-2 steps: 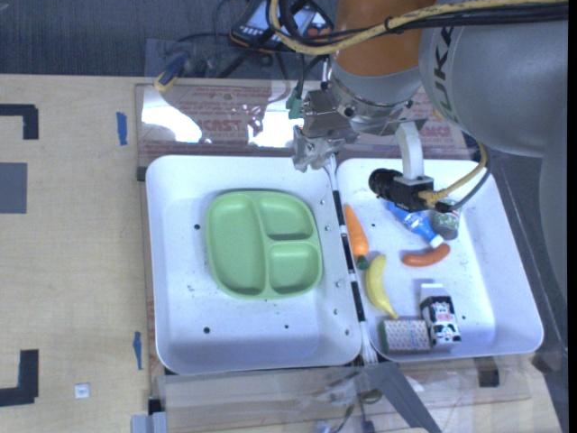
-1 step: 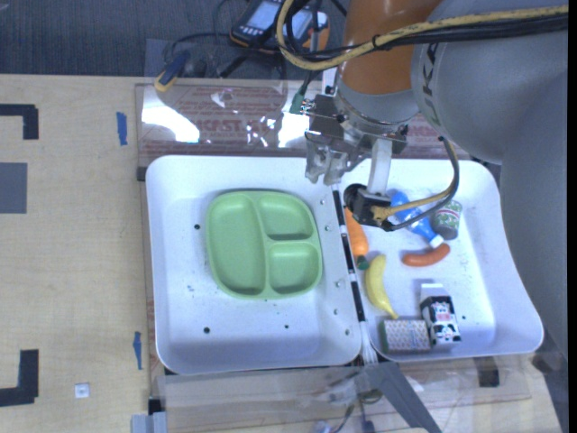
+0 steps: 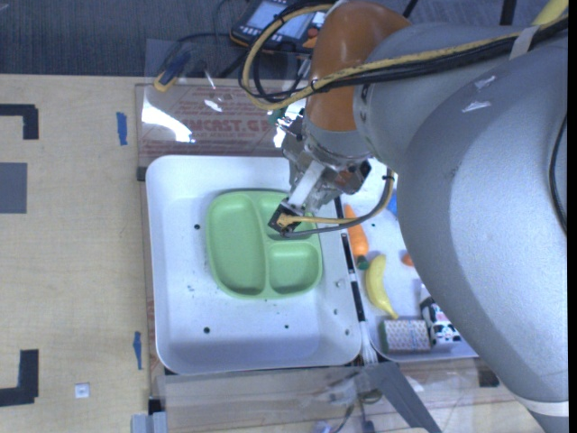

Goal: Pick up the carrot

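The carrot [image 3: 358, 240] is a small orange piece with a green tip, lying at the left edge of the right bin, just past the divider between the bins. My gripper [image 3: 323, 180] hangs above the upper right corner of the left bin, over the far right rim of a green divided plate [image 3: 248, 242]. It is up and to the left of the carrot and clear of it. The large grey arm covers most of the right bin.
The green plate lies in the middle of the left white bin [image 3: 171, 242]. In the right bin a yellow banana [image 3: 379, 285] lies just below the carrot, with a grey speckled block [image 3: 406, 336] and a small black-and-white item [image 3: 442, 332] near the front edge.
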Available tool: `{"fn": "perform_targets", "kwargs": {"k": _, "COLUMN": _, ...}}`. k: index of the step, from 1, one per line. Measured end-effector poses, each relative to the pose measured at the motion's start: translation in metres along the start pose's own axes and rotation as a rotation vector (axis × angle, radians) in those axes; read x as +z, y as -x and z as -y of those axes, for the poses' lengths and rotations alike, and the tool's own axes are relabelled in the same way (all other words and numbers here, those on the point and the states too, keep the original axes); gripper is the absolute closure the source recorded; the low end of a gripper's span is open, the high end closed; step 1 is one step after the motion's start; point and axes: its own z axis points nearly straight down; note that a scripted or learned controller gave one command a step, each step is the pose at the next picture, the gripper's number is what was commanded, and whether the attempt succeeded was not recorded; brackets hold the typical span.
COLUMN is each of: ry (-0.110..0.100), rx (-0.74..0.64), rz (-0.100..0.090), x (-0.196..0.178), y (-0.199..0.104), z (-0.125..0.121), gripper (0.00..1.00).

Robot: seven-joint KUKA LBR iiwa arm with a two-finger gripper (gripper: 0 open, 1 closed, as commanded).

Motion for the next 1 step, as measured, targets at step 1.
{"fn": "perform_targets", "kwargs": {"k": 1, "ry": 0.003, "rx": 0.197, "rz": -0.002, "x": -0.0192, "y": -0.005, "z": -0.0213, "gripper": 1.0}}
